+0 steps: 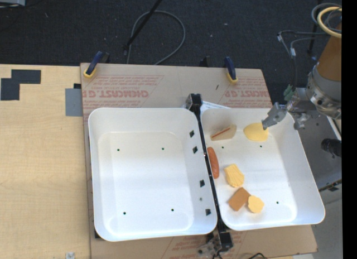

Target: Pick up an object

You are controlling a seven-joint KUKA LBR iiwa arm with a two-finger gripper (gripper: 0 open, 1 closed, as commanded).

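While the left bin (142,174) sits at nine o'clock on the tabletop (39,157), the right bin (301,196) at three o'clock carries every piece of play food. Reading left to right across it: a red sausage (213,162) lies along the divider at the bin's nine o'clock; a sandwich slice (223,133) rests at eleven o'clock; a yellow block (234,175) sits near centre; a brown piece (239,198) touches a small yellow piece (255,204) at six o'clock; a yellow wedge (256,133) lies at twelve o'clock. The end effector (273,117) meets that wedge's right edge; whether it is clenched or released cannot be told.
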